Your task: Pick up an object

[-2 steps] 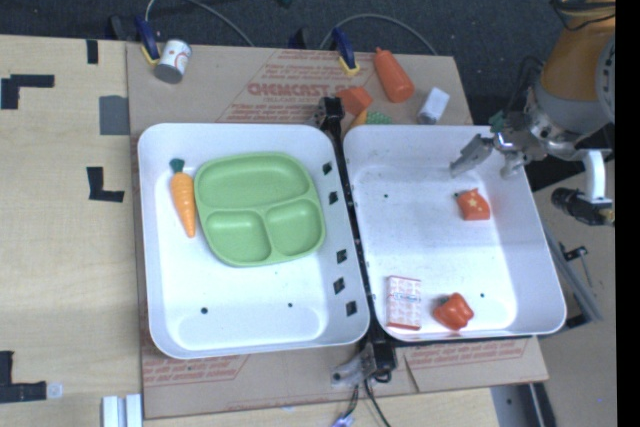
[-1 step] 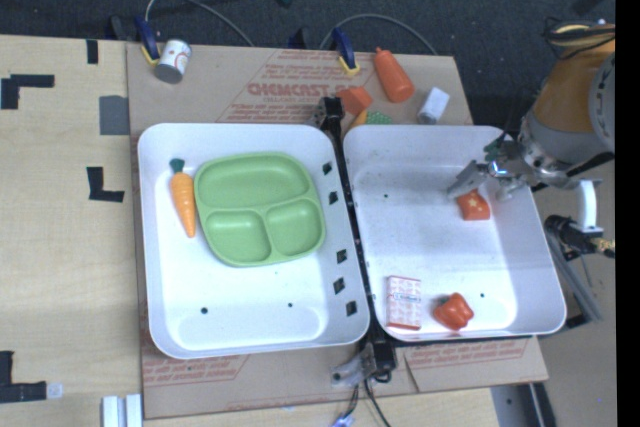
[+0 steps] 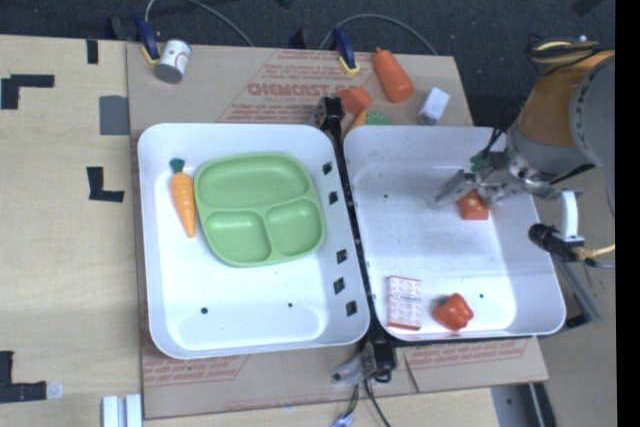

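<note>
Two shallow white bins sit side by side on a cardboard sheet over a pale wooden bench, with dark floor and cables beyond.

In the right bin, near its right edge and about midway along it, lies a small orange-red block. The gripper hangs right over it, its fingers spread into a wide V whose tips come down on either side of the block's top; they have not closed on it, so nothing is held. The block looks like a light, rigid plastic toy, probably smooth enough to slip from a poor pinch but in no danger of breaking. Its short, flat sides seem the best place to take hold, squeezed low across the middle.

Near the front edge of the same bin rest one red-orange lumpy toy and one small white and red packet, just beside each other. That makes three things in the right bin.

The left bin holds two: one green divided plate with three compartments at its centre, and one toy carrot touching the plate's left rim.

Outside the bins, on the cardboard beyond the far edge, lie one orange bottle-shaped toy, one small grey cube and one white can.
</note>
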Motion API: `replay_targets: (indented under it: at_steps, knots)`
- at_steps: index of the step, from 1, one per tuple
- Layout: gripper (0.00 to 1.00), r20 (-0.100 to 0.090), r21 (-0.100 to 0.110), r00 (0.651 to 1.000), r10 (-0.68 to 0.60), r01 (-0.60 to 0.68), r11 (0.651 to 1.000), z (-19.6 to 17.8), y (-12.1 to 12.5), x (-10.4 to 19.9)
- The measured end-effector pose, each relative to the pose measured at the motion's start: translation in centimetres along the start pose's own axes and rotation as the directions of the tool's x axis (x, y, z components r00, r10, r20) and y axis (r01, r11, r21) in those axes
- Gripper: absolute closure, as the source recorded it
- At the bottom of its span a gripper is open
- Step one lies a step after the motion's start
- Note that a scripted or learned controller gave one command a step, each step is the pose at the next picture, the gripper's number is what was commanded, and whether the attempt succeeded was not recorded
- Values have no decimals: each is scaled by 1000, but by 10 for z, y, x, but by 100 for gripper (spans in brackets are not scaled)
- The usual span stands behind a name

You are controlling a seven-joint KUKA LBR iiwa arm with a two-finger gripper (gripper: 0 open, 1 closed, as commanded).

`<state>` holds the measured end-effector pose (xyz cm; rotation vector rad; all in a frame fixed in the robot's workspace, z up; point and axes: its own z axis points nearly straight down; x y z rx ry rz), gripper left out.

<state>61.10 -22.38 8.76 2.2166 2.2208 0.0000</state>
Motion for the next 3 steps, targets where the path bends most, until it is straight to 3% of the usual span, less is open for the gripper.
replay_targets:
  at_steps: [1,2,3]
  knots:
    - [100,3,-5,1000,-1,1,1000,-10,1,0]
    - [100,-3,1,1000,-1,1,1000,-101,7,56]
    - [100,-4,5,1000,-1,1,1000,-97,-25,133]
